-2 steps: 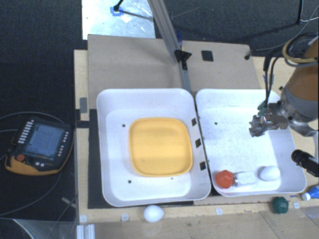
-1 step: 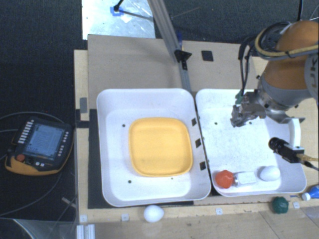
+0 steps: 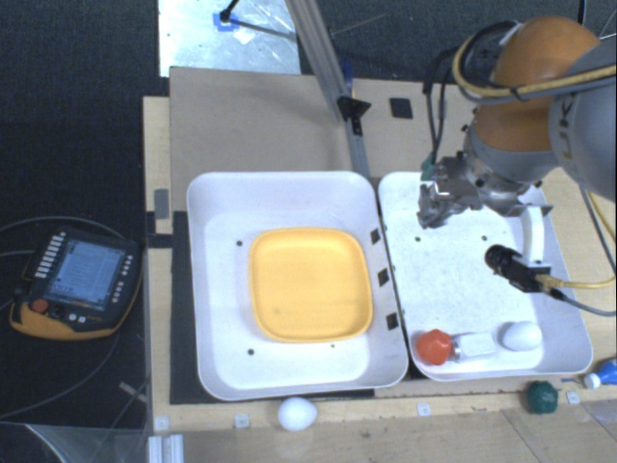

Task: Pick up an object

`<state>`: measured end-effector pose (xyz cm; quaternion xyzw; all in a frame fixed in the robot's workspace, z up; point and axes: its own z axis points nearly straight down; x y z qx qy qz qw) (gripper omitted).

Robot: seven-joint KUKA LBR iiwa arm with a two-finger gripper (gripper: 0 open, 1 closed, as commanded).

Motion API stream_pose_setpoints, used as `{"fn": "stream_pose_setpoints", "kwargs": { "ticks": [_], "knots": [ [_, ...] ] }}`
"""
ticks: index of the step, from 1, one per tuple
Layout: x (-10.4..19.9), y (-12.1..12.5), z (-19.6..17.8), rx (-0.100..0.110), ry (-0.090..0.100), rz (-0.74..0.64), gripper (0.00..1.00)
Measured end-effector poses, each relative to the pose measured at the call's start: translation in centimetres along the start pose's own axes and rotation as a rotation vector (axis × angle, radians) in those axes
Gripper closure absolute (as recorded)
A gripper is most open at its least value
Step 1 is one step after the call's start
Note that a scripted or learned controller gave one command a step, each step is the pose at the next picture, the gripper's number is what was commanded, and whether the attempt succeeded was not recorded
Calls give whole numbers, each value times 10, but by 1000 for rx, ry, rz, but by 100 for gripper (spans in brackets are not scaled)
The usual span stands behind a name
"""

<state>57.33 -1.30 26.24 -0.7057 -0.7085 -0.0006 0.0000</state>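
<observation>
Arm: I am watching the grey KUKA arm (image 3: 540, 75) reaching in from the right, hanging over the far part of the right bin (image 3: 569, 355).
Gripper: gripper (image 3: 436, 201) is sitting above bare bin floor near the far left corner; from this slant I cannot tell whether it is spread or closed, and I am seeing nothing held in it.
Candidates: three things are lying along the near edge of the right bin, namely an orange-red ball (image 3: 434, 346), a small white block (image 3: 475, 344) just beside it, and a white egg-shaped object (image 3: 522, 336) further right.
Left bin: left bin (image 3: 207, 258) is holding a yellow square plate (image 3: 310, 284) at its middle.
Strays: a white ball (image 3: 297, 414) and a dark green ball (image 3: 541, 397) are resting on the bench, outside the bins at the near side.
Risk: I am judging the gripper well apart from every pickable object, so closing where it hangs would catch nothing.
Risk: the round ones are likely to roll away from a slightly off-centre pinch, and the near bin wall is crowding them, leaving little room to get in.
Risk: the black cable fitting (image 3: 511, 266) trailing over the bin could be snagging or sweeping the objects.
Writing: no brand or label is reading clearly; the pendant (image 3: 75, 287) on the far left is showing a lit screen, its text too small to make out.
</observation>
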Motion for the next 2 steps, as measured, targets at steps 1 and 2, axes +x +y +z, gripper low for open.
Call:
{"fn": "stream_pose_setpoints", "kwargs": {
  "ticks": [1,2],
  "knots": [
    [52,18,2,0,-1,0,100],
    [97,43,3,0,-1,1,100]
  ]
}}
